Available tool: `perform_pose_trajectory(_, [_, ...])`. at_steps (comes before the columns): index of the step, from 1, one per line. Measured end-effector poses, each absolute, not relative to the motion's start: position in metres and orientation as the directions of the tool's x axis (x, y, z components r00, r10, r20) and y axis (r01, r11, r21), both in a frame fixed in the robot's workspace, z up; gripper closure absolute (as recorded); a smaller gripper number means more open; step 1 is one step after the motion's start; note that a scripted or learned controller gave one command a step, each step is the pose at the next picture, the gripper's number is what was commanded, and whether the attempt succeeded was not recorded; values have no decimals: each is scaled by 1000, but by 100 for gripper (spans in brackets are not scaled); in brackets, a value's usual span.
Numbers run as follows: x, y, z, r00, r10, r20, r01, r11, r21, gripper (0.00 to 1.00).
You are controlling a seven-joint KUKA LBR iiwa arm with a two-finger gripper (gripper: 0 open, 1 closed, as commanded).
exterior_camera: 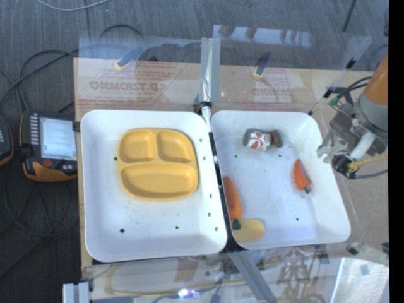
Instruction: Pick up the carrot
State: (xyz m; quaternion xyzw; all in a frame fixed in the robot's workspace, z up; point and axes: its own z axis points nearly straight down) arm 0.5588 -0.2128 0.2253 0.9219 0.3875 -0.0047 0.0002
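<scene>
Approach was the step in hand: the grey two-finger pincer (334, 149) hung outside the right rim of the right-hand shallow white bin (328, 229), with nothing between its fingers, and whether they stood wide or narrow could not be told. Nearest to it on the bin floor lay a short orange carrot (301, 175), just inward and a little below; a longer orange carrot (233, 197) lay farther off against the far wall. The next move, by judgement, called for travel inward over the rim, alignment across the near carrot's width, then descent.
</scene>
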Motion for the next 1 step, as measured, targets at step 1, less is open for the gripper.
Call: perform_pose_trajectory(1, [527,-209,220,846,533,-7,533,-846,-6,100])
